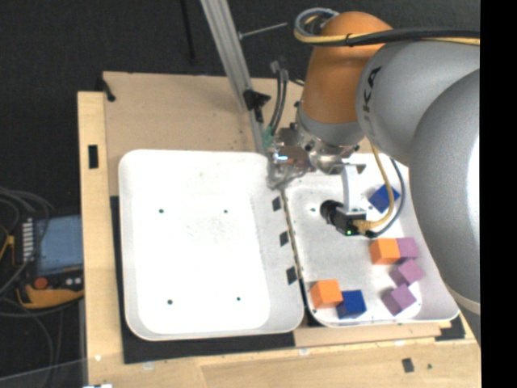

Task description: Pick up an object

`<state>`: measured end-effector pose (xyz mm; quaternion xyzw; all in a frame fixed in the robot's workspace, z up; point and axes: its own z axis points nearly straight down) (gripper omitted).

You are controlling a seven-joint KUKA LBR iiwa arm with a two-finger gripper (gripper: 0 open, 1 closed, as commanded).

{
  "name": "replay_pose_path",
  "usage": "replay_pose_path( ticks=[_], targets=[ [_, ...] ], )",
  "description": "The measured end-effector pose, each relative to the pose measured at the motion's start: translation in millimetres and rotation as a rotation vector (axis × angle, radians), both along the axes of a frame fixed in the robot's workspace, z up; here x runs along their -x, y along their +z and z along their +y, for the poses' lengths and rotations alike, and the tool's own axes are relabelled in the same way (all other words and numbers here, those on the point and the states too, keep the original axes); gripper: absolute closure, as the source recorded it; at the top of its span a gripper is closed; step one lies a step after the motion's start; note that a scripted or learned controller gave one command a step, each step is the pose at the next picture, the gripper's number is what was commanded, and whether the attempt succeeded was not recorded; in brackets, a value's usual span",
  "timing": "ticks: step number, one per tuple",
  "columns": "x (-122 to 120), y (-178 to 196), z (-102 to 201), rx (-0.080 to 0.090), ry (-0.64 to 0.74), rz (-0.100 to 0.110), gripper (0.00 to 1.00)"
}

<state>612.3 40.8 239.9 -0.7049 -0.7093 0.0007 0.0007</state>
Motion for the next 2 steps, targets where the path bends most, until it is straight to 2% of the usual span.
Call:
replay_pose_path(
  ticks=[1,2],
  targets=[
    [2.2,-6.8,47.1,0.000,0.000,0.001,1.00],
    [1.9,-6.4,44.2,0.001,-0.003,0.001,0.00]
  ],
)
